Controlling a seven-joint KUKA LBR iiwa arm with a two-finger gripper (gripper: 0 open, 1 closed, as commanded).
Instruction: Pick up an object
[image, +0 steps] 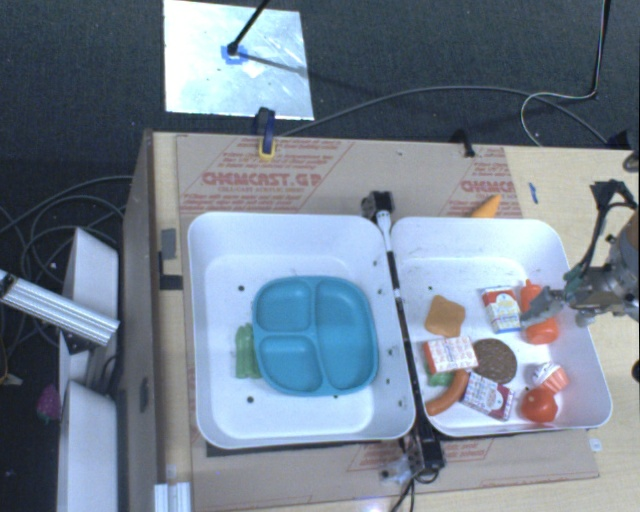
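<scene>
End effector (556, 300) at the right side of the right bin (470, 235), low over an orange-red toy (541, 330) beside a small red-and-white carton (500, 308); whether its fingers are spread or pressed together cannot be told. The candidate objects lie crowded in this bin: a brown disc (494, 358), a sausage (447, 393), a tomato (539, 404). Risk: with neighbours this close, a descent may nudge the carton or pinch two items, or close on nothing.
</scene>
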